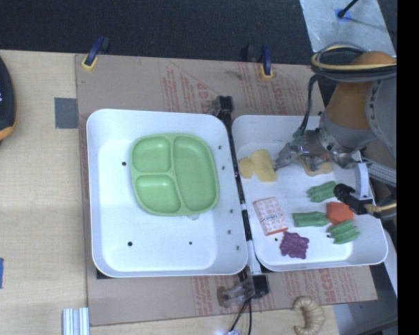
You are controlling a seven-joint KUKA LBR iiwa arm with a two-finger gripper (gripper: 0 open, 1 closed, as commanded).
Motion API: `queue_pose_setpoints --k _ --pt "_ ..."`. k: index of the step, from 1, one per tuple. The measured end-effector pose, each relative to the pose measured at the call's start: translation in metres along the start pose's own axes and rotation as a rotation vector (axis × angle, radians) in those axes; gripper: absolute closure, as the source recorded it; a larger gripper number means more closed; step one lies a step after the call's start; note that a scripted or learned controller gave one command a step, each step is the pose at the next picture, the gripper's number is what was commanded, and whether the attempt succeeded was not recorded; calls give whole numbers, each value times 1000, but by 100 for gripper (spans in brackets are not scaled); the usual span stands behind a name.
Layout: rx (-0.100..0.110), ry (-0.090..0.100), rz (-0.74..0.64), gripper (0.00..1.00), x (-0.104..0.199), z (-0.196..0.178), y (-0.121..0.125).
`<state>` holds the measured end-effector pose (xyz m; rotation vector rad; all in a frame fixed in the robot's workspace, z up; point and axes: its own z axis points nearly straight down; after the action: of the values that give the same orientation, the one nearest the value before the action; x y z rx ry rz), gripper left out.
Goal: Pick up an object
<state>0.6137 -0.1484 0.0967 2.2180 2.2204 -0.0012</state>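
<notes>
Two shallow white plastic bins sit side by side on a brown cardboard sheet laid over the pale wooden counter [35,208]. The left bin [108,246] holds a light green three-compartment plastic plate [174,174], lying flat nearer the bin's far edge than its near one.

The right bin [314,257] carries the loose items. Two pale yellow rounded pieces [258,165] lie touching each other close to its left wall. Nearer the bin's near edge lies a small white card with a reddish pattern [270,215], and just beside it, towards the near edge, a purple bunch-shaped toy [294,244]. Towards the right wall there are three green bean-like pieces: one [320,190] farther back, one [309,219] in the middle, one [345,234] near the near-right corner, with an orange-red block [340,211] among them.

The grey arm with its orange band reaches in over the bin's far-right corner, and the hand [302,152] hangs low over the far part of the bin, just right of the yellow pieces. A tan object [314,163] lies directly by it (whether the fingers are apart or clamped on it, I cannot tell).
</notes>
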Motion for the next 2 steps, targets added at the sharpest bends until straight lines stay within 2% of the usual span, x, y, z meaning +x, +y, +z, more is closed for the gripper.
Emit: queue_pose_setpoints --k 1,2 --pt "-5 -3 2 0 -68 -78 20" --pt "15 6 -3 0 -48 10 -27"
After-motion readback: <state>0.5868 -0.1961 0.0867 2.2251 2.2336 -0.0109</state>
